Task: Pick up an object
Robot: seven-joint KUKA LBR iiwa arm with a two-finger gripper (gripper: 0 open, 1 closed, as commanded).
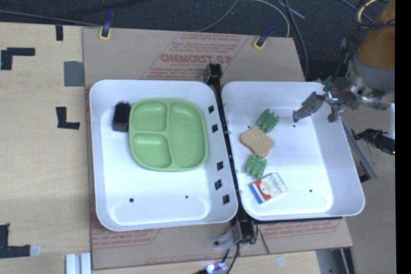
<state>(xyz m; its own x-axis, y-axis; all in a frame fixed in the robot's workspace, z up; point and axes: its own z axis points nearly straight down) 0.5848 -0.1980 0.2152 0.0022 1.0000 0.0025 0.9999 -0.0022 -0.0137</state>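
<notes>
Nearest the camera, at the bottom of the view, sits the front rim of two shallow white bins set side by side on a sheet of printed cardboard.

By size, the left bin comes first among the containers. It holds a pale green divided plate with three compartments, and a small black block just beside the plate's left edge.

The right bin holds four small things grouped in its left half. A tan slice of toy bread lies in the middle of the group. A small white card or packet with red and blue print lies nearer the camera, close to the bin's front. A green leafy toy piece sits just behind the bread, and a second green piece just in front of it.

From the right, the grey arm reaches in over the far right corner of the right bin. Its gripper hangs with its two dark fingers spread apart and nothing between them.

For the coming pick, the nearest things lie to the gripper's left in this view: the rear green piece first, then the bread a little farther and nearer the camera. The bread's long axis runs diagonally, from upper left to lower right. No object has been picked up yet.
</notes>
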